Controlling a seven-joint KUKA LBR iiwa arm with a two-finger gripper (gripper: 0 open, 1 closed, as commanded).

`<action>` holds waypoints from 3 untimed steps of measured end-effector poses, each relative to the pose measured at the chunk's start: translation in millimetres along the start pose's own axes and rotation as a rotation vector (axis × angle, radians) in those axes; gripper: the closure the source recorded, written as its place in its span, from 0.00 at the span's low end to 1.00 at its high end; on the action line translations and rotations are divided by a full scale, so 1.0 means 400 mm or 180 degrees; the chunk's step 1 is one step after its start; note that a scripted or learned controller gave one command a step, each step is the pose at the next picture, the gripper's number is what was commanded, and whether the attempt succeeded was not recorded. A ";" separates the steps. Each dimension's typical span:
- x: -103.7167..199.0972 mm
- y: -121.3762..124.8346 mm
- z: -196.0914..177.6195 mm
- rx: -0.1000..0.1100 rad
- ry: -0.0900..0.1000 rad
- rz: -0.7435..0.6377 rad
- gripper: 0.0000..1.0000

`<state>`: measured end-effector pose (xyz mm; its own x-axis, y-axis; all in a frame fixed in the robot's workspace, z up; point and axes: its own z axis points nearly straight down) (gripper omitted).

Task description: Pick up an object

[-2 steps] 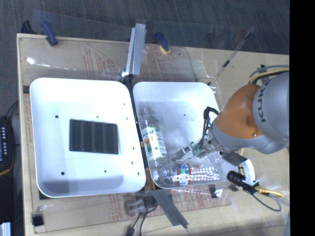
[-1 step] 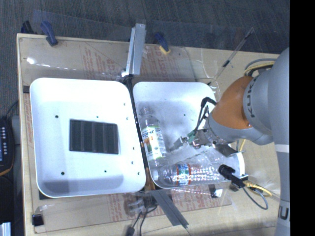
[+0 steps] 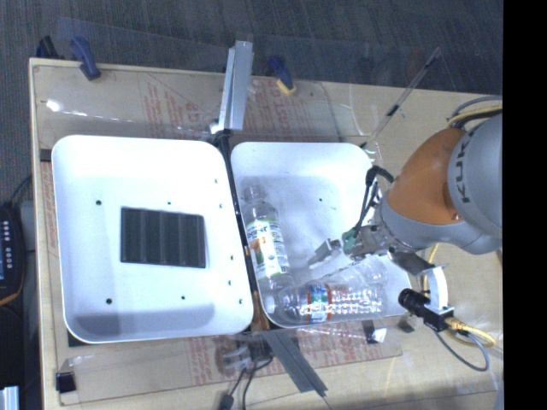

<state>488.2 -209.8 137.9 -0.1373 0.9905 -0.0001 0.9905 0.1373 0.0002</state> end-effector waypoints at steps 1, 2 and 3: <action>0.006 -0.021 0.112 -0.0014 -0.0001 -0.0340 0.00; -0.012 0.088 0.115 0.0004 0.0003 0.0205 0.00; 0.062 0.130 0.104 -0.0002 -0.0018 0.0659 0.00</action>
<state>536.4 -178.0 96.3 0.0692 0.9976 -0.0054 0.9976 -0.0692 0.0015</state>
